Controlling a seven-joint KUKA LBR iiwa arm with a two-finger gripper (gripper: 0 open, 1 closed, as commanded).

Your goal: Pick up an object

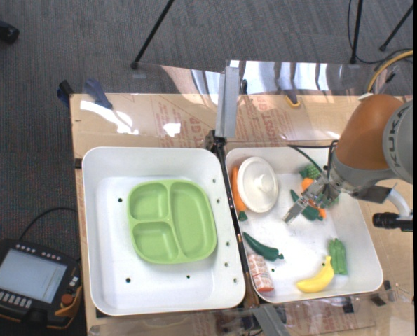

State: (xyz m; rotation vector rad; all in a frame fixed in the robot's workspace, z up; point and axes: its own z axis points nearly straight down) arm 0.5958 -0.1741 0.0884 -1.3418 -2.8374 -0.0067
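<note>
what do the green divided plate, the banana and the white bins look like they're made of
Green divided plate: likely moulded plastic, matte, one even colour with soft rounded ridges.
Banana: probably a plastic or rubber toy, its yellow too uniform and smooth for fruit.
White bins: seemingly thin formed plastic, slightly glossy, with rounded corners.

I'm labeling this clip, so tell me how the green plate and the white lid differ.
The green plate lies in the left bin; the white lid lies in the right bin, among other items. The plate is larger, a rounded rectangle split into three compartments; the lid is round with a central knob. The plate sits alone; the lid touches a carrot. Both lie flat.
</note>
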